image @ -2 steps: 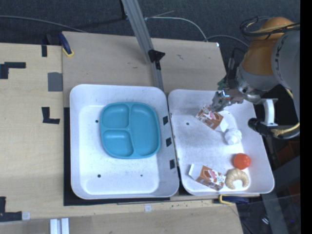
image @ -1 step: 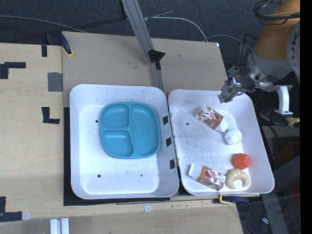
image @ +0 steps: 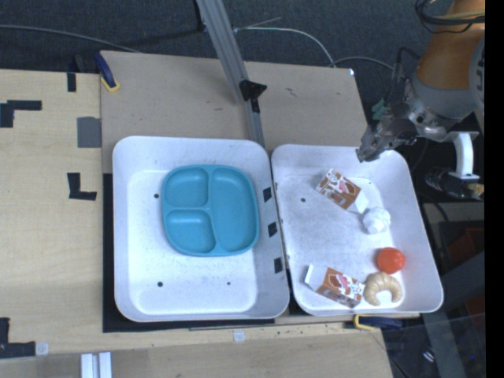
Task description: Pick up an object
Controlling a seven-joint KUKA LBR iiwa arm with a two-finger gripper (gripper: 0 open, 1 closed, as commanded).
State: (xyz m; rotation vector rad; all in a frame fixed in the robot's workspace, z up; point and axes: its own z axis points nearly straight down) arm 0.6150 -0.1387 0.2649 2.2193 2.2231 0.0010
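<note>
Dark carpet surrounds our bench; we hover our gripper (image: 368, 151), finger state unclear, at the right bin's (image: 315, 290) one o'clock rim, probably approaching the carton (image: 339, 188).

The arm (image: 453, 46) is cut off by the right edge; its dark pincer (image: 368, 150) is too blurred to show the fingers' spacing above the right bin (image: 315, 211).

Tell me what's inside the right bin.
The right bin holds two small cartons, one near the top and one at the bottom, a white ball, an orange ball and a croissant. The carton undersides are hidden.
</note>
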